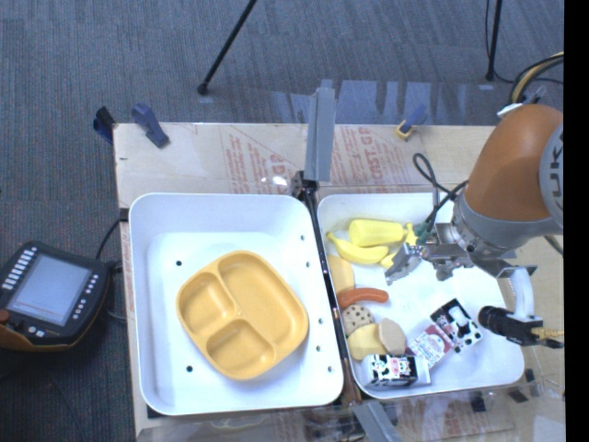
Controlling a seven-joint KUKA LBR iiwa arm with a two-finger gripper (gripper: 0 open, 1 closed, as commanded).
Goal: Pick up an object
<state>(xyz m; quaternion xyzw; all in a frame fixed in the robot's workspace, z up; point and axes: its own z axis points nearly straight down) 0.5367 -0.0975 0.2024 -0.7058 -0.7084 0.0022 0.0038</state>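
Black-and-white cow-print small carton [394, 368] lies at the near edge of the right shallow white bin [502, 362]. Just behind it sit a pale yellow rounded toy food piece [366, 343], a tan one [393, 335] and a brown speckled cookie-like piece [357, 318], with a pink-and-white packet [430, 346] and a black-and-white patterned box [456, 324] to their right. Further back is a red-orange toy sausage [363, 296], long axis roughly left-right. At the far side is a yellow plastic banana bunch [373, 238], long axis also left-right.

Two-finger gripper [402, 265] hangs over the middle of this bin; cannot tell if it is parted or clenched, and nothing is visibly held. Nearest candidates: banana just up-left of the tip, sausage just down-left. Judgement: a short shift left reaches either, and wrist should cross their long axes.

Left white bin [152, 247] holds a yellow three-compartment plastic plate [241, 314], well apart from the arm.

Hard to make out: the grey arm with its orange band [515, 168] covers the bin's far right corner, and the tip is blurred against cables.
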